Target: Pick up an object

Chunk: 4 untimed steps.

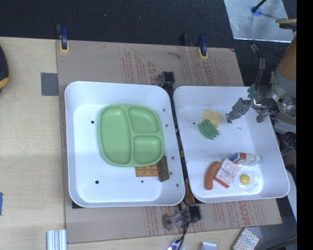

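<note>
The right bin (261, 139) holds a yellow wedge (213, 116) touching a green bumpy piece (209, 129) near its middle. At its front lie a red sausage (212, 175), a red and white packet (227, 173), a small carton (245, 159) and a fried egg (244, 180). My gripper (249, 112) hangs over the bin's back right part, to the right of the yellow wedge. It is open, with nothing between its fingers.
The left bin (81, 155) holds a green divided plate (131, 135). An orange cracker (146, 171) and a brown block (163, 169) lie at the plate's front edge. Clamps (168, 79) join the bins at the back and front.
</note>
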Each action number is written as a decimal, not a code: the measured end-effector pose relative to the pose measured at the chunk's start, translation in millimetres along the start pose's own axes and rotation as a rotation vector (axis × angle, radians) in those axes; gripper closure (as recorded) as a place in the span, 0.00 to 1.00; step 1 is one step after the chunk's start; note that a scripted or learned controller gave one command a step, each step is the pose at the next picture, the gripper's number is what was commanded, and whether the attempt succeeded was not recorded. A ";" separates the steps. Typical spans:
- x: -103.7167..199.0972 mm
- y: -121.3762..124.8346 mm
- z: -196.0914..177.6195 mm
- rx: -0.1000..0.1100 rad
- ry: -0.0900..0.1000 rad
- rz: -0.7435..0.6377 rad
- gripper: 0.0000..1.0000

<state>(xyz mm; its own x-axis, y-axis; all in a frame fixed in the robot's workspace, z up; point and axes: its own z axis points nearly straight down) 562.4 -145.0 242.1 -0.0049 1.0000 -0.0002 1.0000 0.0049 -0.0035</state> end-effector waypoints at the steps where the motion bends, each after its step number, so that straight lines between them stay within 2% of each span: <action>1: 50.0 -29.0 158.9 0.012 0.004 -0.004 0.00; 2: 53.7 59.6 148.9 -0.009 0.000 -0.002 0.00; 3: 39.7 96.6 149.1 -0.005 -0.001 -0.002 0.00; 4: 46.3 54.3 150.6 0.005 0.000 0.003 0.00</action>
<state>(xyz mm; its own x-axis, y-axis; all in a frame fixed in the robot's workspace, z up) 616.0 -98.4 91.4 -0.0022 1.0000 -0.0004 1.0000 0.0022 -0.0082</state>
